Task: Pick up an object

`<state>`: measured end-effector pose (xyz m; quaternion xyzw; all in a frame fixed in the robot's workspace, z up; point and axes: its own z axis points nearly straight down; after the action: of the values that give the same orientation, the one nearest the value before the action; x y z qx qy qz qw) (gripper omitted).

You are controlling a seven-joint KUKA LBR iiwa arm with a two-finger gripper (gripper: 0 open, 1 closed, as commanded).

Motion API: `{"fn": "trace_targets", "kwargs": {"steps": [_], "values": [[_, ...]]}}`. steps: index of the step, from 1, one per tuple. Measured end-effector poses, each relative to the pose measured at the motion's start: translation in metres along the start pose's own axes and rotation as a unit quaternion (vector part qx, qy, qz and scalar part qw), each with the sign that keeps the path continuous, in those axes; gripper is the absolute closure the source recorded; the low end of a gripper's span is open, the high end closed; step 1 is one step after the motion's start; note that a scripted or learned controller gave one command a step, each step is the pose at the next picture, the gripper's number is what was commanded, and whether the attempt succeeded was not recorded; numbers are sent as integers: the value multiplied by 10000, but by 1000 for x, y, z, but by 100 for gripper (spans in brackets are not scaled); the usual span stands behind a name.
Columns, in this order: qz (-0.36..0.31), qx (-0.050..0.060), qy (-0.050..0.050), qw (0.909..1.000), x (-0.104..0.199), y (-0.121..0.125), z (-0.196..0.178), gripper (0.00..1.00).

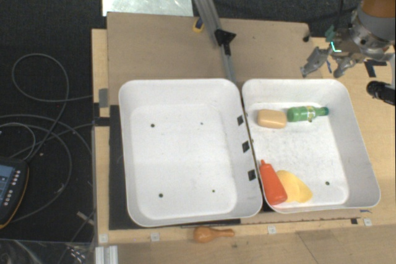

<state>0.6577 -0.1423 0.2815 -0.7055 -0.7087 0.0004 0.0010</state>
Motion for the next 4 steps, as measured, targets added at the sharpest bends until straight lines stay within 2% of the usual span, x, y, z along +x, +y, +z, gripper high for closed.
{"fn": "trace_targets", "kwargs": {"steps": [1,3,4], "values": [[-9,-17,-8,10000,0,1,-2,0],[-10,9,-3,10000,-3,16,112,0],[3,9,0,10000,0,9,173,0]]}}
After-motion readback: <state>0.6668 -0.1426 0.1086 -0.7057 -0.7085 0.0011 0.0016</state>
